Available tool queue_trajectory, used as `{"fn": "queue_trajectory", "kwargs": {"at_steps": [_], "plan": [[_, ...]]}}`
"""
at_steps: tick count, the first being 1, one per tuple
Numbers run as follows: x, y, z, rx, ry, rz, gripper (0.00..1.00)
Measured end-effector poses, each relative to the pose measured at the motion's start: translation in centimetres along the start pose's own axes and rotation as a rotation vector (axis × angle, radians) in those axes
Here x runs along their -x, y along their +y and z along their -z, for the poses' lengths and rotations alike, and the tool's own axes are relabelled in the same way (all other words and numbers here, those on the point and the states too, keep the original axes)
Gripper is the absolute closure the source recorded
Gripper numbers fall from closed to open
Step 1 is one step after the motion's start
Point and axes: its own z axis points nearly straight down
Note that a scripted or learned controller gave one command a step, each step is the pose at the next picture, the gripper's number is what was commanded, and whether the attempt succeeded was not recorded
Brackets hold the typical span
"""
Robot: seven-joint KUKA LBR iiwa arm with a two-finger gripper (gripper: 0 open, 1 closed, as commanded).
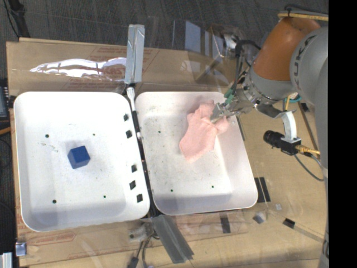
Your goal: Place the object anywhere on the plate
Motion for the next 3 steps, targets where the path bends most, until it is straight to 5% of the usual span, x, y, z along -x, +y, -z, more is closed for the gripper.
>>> {"fn": "queue_trajectory", "kwargs": {"at_steps": [3], "plan": [[-15.5,2.7,-0.6,0.002,-0.005,1.213,1.0]]}}
